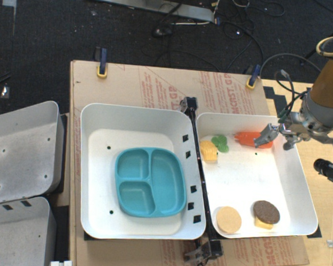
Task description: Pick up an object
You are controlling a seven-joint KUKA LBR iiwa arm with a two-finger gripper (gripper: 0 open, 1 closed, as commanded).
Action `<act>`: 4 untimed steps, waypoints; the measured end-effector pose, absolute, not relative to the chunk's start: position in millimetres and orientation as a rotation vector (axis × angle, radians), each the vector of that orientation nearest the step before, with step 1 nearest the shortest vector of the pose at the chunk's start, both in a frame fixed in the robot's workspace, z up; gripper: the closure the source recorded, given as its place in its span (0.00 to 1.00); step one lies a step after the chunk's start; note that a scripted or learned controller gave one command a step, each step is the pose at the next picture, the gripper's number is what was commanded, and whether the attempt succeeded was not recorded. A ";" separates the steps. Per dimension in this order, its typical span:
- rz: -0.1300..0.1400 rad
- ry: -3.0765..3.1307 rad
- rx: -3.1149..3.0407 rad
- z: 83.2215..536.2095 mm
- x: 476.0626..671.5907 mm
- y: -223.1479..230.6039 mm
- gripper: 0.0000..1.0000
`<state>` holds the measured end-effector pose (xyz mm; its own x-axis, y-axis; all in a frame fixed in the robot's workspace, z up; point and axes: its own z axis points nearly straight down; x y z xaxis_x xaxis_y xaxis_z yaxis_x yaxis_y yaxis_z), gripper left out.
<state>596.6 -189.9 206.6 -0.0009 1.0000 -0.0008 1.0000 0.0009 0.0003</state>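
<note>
The arm (326,94) reaches in, gripper (279,136) pointing down-left.

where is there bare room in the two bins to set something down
Right bin: its middle floor is bare, bordered by the corn and green piece above and the tan disc and brown disc below. The far edge is crowded: orange piece with the gripper beside it. Left bin: only narrow strips around the teal tray.
</note>
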 end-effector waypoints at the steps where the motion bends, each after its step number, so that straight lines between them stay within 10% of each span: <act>1: -0.002 2.222 2.222 144.3 596.1 -188.4 0.00; 2: -0.002 2.222 2.223 91.6 595.9 -187.9 0.00; 3: 0.001 2.220 2.220 104.4 596.9 -187.9 1.00; 4: 0.002 2.218 2.220 152.1 593.2 -195.7 1.00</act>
